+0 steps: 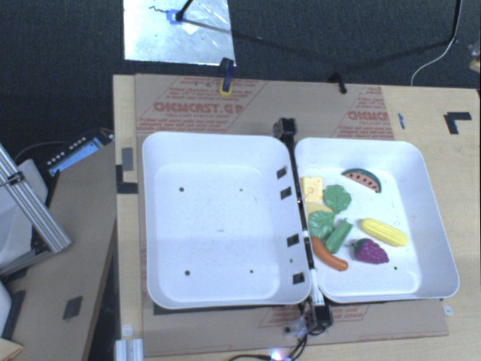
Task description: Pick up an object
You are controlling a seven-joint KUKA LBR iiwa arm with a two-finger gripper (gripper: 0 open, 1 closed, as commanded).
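All the toy foods lie in the right bin (pixel 432 224), gathered toward its left wall. A watermelon slice (pixel 362 180) sits nearest the bin's far edge, apart from the rest. A yellow cheese block (pixel 312 189) lies against the left wall, with a green lettuce leaf (pixel 337 198) just beside it and a second green leafy piece (pixel 321 221) below that. A dark green cucumber (pixel 339 235) lies at a slant, touching the leafy piece, and an orange carrot (pixel 329 253) lies close to the left wall toward the near edge. A yellow corn cob (pixel 384 232) rests near the bin's middle, with a purple bunch of grapes (pixel 370 251) just beside it on the near side.

The left bin (pixel 218 224) adjoins the right one along a row of black clips (pixel 285 193). Both bins rest on a cardboard sheet (pixel 195 104) over the bench. A yellow and blue clamp (pixel 226 78) grips the sheet's far edge.
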